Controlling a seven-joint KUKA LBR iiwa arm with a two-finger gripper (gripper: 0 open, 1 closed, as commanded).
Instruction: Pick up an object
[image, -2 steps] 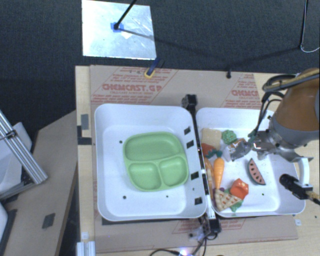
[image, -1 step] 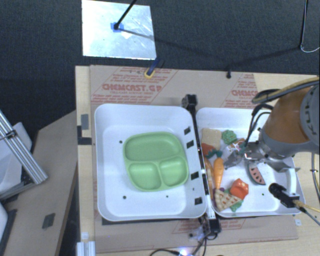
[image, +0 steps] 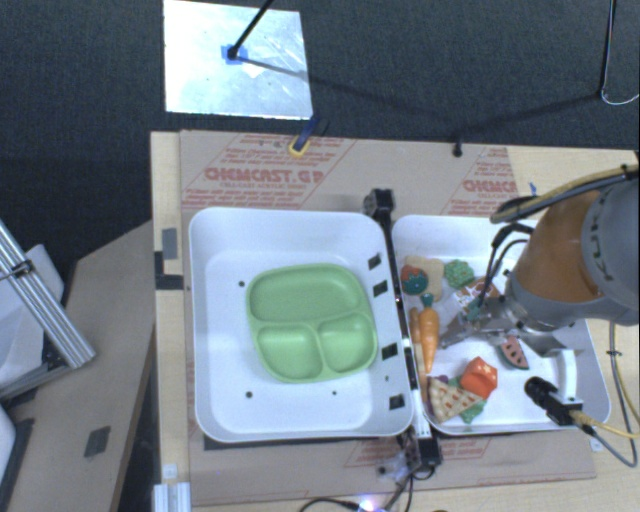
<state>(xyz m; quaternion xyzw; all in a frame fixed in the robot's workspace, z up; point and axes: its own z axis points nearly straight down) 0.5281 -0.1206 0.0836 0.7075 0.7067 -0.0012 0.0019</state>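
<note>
The right bin (image: 590, 385) holds several toy foods. An orange carrot (image: 427, 336) lies along its left wall. A pizza slice (image: 453, 401) and a red pepper (image: 480, 375) sit near the front, with a watermelon slice (image: 514, 352) to their right. Green broccoli (image: 459, 272) and a cream and red fruit (image: 417, 274) rest at the back. My gripper (image: 466, 322) is low in the middle of this bin, just right of the carrot and above the pepper. The arm's orange band (image: 556, 262) hangs over the bin's right half and hides what is under it.
The left bin (image: 222, 255) holds a green divided plate (image: 308, 322). Black clips (image: 381, 204) run along the seam between the bins. A cardboard sheet (image: 265, 173) lies under both bins. A silver panel (image: 238, 60) lies at the back, and a metal frame (image: 40, 305) stands at the left.
</note>
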